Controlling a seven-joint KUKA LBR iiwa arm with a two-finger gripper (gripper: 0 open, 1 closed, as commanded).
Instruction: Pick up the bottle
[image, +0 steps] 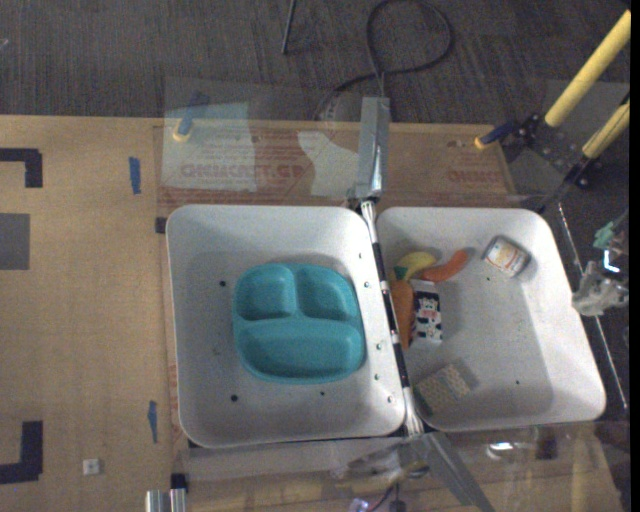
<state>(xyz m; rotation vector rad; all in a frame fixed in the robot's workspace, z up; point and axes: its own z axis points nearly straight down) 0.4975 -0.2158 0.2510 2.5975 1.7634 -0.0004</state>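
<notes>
On the counter (80, 300), two white bins side by side. In the left bin (200, 250), a teal divided plate (298, 322) lying flat near the middle. In the right bin (530, 370), the bottle (427, 312): small, white with dark patches, lying on its side close to the left wall, lengthwise along it. Just beside the bottle on its left, an orange carrot-like piece (402, 310), apparently touching it. Above these, a yellow banana-shaped piece (416, 262) and a red-orange curved piece (452, 264), the two meeting. Further right, near the far corner, a small round can (505, 256), tipped over, well apart from the bottle. Nearer the front wall, a grey flat pad (447, 383). At the right bin's right rim, the pale, blurred end effector (598, 285), well apart from the bottle and pinching nothing visible; whether spread or pressed together, cannot tell. Behind the bins, a clear panel (260, 160) and yellow poles (590, 70).
</notes>
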